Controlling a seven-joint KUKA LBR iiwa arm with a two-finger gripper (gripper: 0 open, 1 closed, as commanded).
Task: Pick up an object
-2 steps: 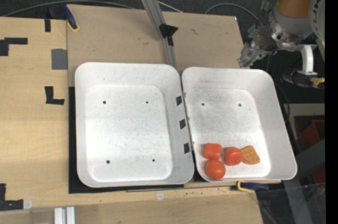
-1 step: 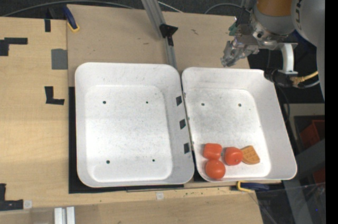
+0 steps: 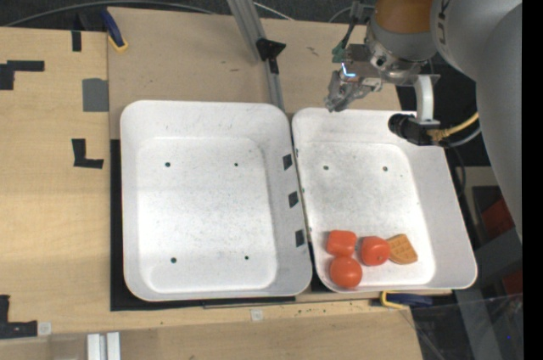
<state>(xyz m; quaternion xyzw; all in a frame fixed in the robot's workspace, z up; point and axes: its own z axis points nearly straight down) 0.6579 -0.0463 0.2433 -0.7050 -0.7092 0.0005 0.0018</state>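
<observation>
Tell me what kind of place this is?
Probably a robotics lab grasping rig. An industrial arm with its gripper hangs over two white bins on a taped plywood bench, and the right bin holds small red objects and an orange piece.

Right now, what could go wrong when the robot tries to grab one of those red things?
The three red pieces and the orange piece sit bunched together, touching, so the gripper may close on two or knock them apart. They also lie against the right bin's near wall, which could block a finger. The gripper is at the bin's far edge, so poor aim may miss.
</observation>
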